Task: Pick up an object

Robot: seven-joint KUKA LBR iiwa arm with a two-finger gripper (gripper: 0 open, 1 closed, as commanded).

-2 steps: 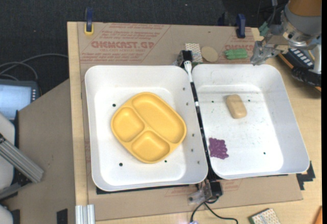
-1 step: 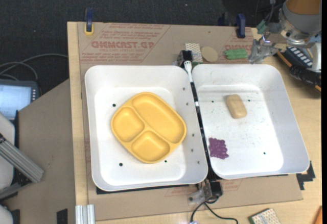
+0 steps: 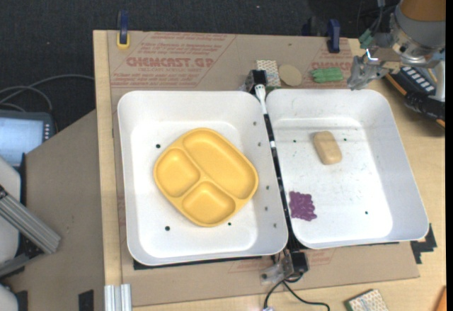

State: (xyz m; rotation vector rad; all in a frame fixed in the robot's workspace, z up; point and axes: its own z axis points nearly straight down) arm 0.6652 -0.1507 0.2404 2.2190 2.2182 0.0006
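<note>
My hand [image 3: 362,70] hangs at the far right corner of the bench [image 3: 177,54], just past the back rim of the right bin [image 3: 396,161]. I cannot tell how it is set, because it is small and dark against the clutter behind it. Nothing sits in it that I can see.

Nearest to my hand, on the bench just outside the bin, lies a green piece [image 3: 327,76], close on my left, and beyond it a tan disc [image 3: 290,75]. Neither is in a bin.

Inside the right bin, the likeliest target is the tan block [image 3: 327,147]. It lies forward of my hand and a little to the left, near the bin's back half and well clear of its walls. Its long axis runs roughly front to back, slightly slanted, so I judge that closing across its short width suits it best. That reach is the one to settle: down into the bin and toward the front.

Farther on, toward the bin's front left, sits a purple cluster [image 3: 303,205], close to the wall shared with the left bin [image 3: 134,161].

Farthest from my hand, across that wall, a yellow tray [image 3: 205,176] with three compartments lies in the middle of the left bin, wide and flat, a poor fit for a pinch.
</note>
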